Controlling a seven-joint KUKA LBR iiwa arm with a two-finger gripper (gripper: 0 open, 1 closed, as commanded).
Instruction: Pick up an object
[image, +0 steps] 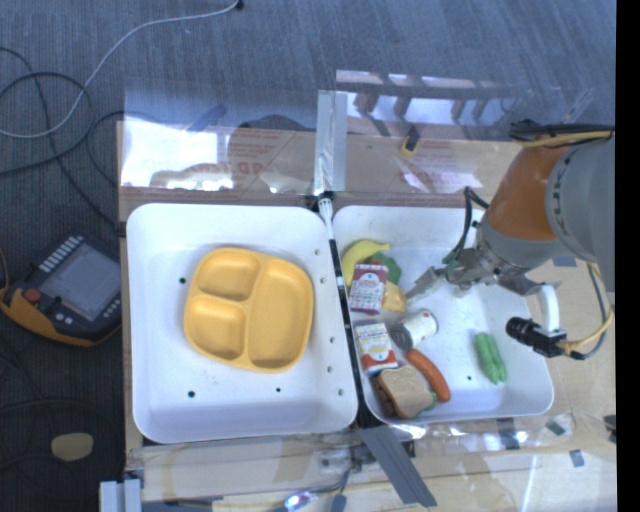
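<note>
The right bin (520, 400) holds several toy foods. A yellow banana (362, 250) lies at its back left, with a red carton (368, 290) and a yellow wedge (394, 298) just in front. Nearer the front are a white cup (421, 325), a second red-and-white carton (375, 346), an orange sausage (431, 373) and a sandwich (402, 393). A green pod (489, 357) lies apart at the right. My gripper (428, 281) hangs over the bin's middle, pointing left, just right of the yellow wedge and above the white cup. Nothing shows in its grasp.
The left bin (150, 400) carries a yellow divided plate (248, 307). A clear shield and cardboard stand behind both bins. A black-tipped cable fitting (530, 335) hangs from the arm over the right bin's right side. A teach pendant (65, 290) lies on the floor at the left.
</note>
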